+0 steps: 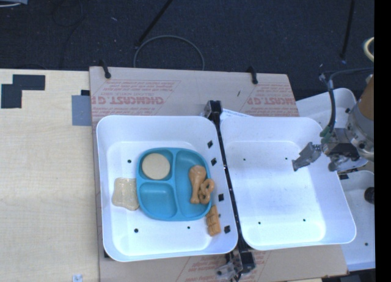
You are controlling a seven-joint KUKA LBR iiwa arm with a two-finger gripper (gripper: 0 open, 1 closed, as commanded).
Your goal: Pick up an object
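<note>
Bins (278, 238) sit on cardboard (183, 94) over dark carpet (244, 24); end effector (305, 157) state unclear.

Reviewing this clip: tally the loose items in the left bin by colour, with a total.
Blue: 1, the divided plate
Tan or brown: 4, the round piece and the pretzel-like piece on the plate, the pale slice left of it, and the small brown piece at its lower right
Total: 5
</note>
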